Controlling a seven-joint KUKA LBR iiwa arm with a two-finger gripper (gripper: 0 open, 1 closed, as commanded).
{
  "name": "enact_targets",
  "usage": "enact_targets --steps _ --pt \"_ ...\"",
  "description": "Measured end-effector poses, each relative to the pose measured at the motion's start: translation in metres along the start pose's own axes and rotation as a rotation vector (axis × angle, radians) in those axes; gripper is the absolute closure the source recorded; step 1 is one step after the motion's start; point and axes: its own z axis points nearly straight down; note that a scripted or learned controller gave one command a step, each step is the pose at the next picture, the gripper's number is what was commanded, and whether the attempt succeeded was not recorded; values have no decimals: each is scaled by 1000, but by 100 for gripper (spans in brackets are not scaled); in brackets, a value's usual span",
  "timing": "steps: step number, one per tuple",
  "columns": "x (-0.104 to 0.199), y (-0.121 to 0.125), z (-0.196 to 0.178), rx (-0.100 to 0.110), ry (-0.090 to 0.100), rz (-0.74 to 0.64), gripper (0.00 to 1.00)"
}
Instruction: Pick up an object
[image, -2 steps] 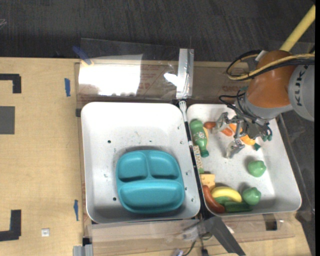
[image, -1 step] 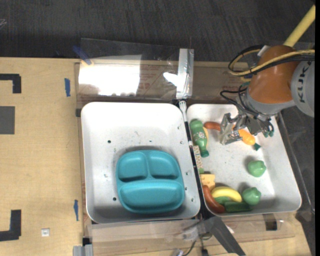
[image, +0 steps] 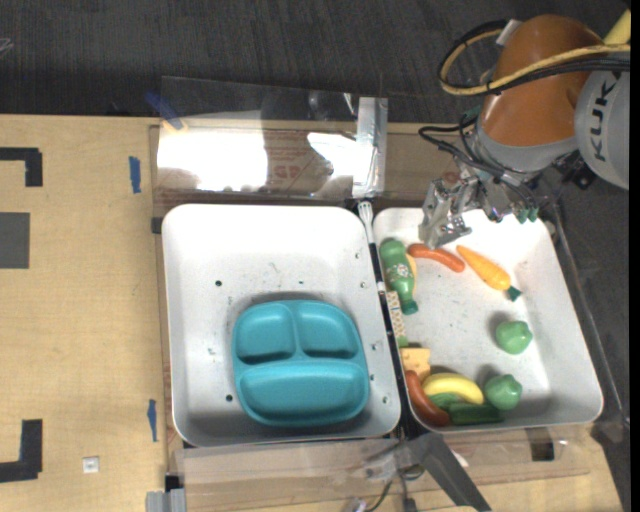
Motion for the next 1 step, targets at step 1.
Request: enact_targets --steps 1 --pt "-6 14 -89 1 -1 -27 100"
